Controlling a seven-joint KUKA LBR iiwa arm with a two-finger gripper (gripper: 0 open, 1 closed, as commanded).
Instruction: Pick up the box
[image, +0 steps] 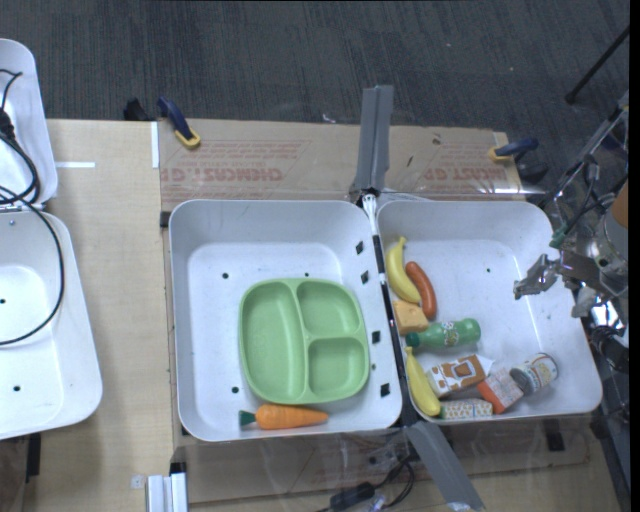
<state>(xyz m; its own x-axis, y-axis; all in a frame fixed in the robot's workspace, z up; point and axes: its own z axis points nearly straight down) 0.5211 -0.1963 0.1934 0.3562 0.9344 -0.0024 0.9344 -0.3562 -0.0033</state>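
Along the right bin's (480, 215) front edge, the box (458, 375) lies flat among toy food while the gripper (545, 275) hangs well apart, near the bin's right wall.

Whether that gripper is spread or closed I cannot tell. The box is a small printed carton, flat-faced and thin. A curved yellow banana (421, 383) presses its left side, a glossy green bottle (445, 334) lies just behind, and a round can (533, 375) sits to its right. Crowding is the risk: fingers descending could catch the banana or slip off the carton's smooth faces, nudging it toward the white bin's wall.
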